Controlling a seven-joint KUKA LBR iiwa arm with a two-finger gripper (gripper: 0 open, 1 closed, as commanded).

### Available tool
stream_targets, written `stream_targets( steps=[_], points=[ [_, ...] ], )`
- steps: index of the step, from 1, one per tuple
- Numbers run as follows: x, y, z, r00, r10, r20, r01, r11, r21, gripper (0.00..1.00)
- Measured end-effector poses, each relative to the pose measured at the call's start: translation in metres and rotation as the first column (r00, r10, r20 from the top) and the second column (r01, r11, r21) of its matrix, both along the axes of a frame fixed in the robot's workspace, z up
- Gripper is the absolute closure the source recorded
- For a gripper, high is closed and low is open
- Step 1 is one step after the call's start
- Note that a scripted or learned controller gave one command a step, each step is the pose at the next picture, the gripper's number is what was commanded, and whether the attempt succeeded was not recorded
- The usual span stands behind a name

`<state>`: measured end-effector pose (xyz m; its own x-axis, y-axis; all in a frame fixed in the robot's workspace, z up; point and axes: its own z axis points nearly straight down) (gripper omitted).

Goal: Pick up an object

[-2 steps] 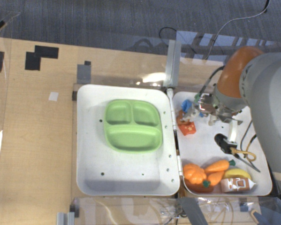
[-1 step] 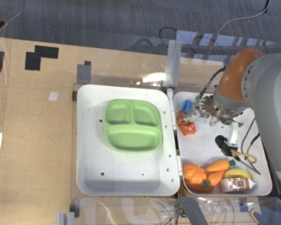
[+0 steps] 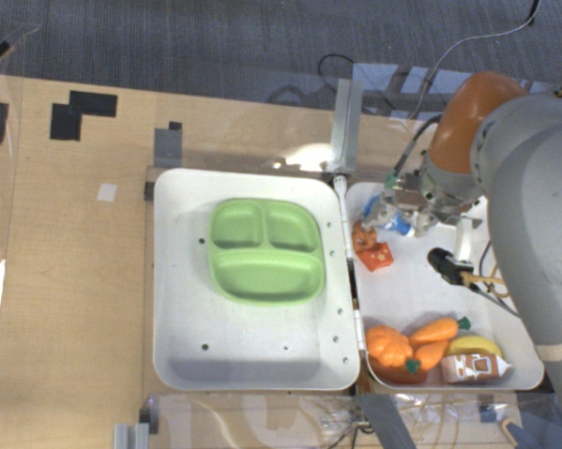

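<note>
My gripper [image 3: 395, 214] hangs low over the far left part of the right bin [image 3: 404, 296], under the grey arm with its orange band. A small blue object [image 3: 402, 226] lies directly beneath it; whether they touch is not clear. Just to the left, against the bin's left wall, lies a small orange and red toy [image 3: 371, 249]. At the bin's near end lie an orange pepper [image 3: 388, 347], a carrot [image 3: 433, 332], a yellow banana [image 3: 475, 346] and a white and brown carton [image 3: 472, 368].
The left bin [image 3: 180, 261] holds a green divided plate [image 3: 265, 248] in its far half. A metal post [image 3: 346, 128] stands behind the gap between the bins. The arm's bulk covers the right bin's right edge.
</note>
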<state>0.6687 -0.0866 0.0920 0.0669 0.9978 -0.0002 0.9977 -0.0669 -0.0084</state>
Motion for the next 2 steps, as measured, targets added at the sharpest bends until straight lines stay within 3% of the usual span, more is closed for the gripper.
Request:
stream_targets(
  steps=[1, 2],
  points=[
    [-0.001, 0.000, 0.010, 1.000, 0.009, -0.006, -0.009, 1.000, -0.002, 1.00],
    [0.002, 0.085, 0.110, 0.996, 0.092, 0.017, -0.092, 0.996, 0.000, 1.00]
  ],
)
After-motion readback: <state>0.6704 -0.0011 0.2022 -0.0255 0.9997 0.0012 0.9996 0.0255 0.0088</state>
